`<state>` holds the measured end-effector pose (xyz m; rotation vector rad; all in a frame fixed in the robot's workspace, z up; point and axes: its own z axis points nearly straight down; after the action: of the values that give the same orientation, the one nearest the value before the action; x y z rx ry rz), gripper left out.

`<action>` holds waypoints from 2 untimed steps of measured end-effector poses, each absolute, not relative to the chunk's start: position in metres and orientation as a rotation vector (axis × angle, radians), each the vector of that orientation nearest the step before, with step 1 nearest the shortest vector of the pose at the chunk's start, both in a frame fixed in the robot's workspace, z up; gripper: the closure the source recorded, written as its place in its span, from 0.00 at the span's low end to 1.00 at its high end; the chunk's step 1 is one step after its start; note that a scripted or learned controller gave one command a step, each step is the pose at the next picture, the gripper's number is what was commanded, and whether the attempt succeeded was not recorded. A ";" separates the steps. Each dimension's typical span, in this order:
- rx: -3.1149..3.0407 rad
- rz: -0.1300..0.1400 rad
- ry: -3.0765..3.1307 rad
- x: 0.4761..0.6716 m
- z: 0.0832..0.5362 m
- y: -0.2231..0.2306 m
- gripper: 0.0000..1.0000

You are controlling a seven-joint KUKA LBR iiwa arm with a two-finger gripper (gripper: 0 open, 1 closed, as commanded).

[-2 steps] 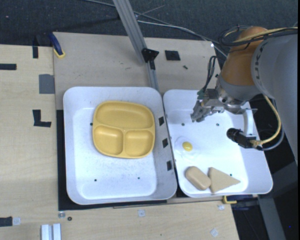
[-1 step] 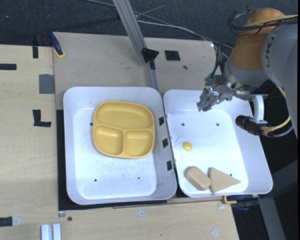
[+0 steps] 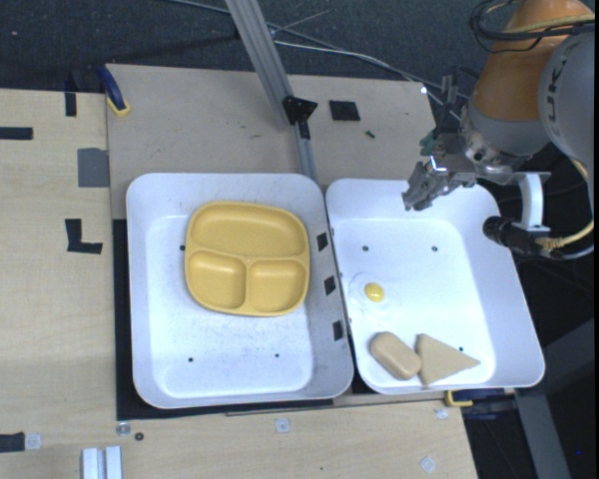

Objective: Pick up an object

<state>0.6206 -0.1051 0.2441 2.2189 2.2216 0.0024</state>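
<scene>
the likeliest trouble is a miss: the small yellow ball (image 3: 373,291) sits alone in the middle of the right bin (image 3: 499,297) and looks apt to roll off a fingertip, while the tan roll (image 3: 393,354) and the tan wedge (image 3: 443,358) lie touching near the front wall, so a grab there may nudge both and catch neither. the gripper (image 3: 420,194) hangs over the back edge of the right bin, well apart from all three, with nothing between its fingers; whether they are spread or pressed together i cannot tell. a yellow divided plate (image 3: 248,257) lies in the left bin (image 3: 160,267).
</scene>
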 end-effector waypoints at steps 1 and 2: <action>2.217 -0.002 2.229 0.612 0.237 -0.043 1.00; 2.216 -0.001 2.231 0.609 0.228 0.020 1.00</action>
<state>0.6089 0.0198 0.2280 2.2156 2.2312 -0.0010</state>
